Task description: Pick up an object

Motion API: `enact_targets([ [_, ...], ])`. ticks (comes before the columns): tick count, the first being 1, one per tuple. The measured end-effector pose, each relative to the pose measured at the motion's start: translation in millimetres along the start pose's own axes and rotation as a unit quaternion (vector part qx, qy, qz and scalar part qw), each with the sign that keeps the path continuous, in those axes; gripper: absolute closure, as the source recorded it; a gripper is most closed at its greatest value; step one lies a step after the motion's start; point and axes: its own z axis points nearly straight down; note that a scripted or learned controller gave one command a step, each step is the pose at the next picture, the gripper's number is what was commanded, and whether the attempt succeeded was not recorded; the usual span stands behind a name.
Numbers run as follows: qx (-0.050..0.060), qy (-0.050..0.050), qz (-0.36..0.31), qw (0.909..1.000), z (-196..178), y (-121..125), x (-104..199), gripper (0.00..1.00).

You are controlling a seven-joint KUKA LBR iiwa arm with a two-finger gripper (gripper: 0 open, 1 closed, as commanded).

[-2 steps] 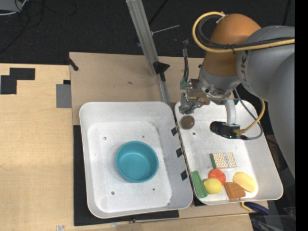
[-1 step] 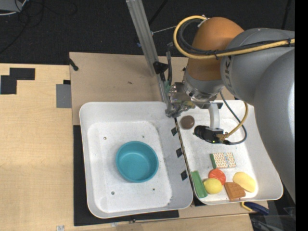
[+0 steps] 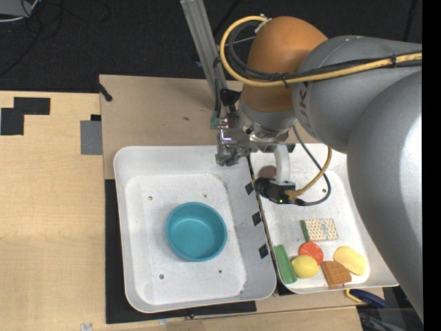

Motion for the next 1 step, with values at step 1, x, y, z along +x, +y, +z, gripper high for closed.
enact_targets([
  [1,0.001,0.0,0.001,1.0,0.8,-0.1,-1.9,0.0],
])
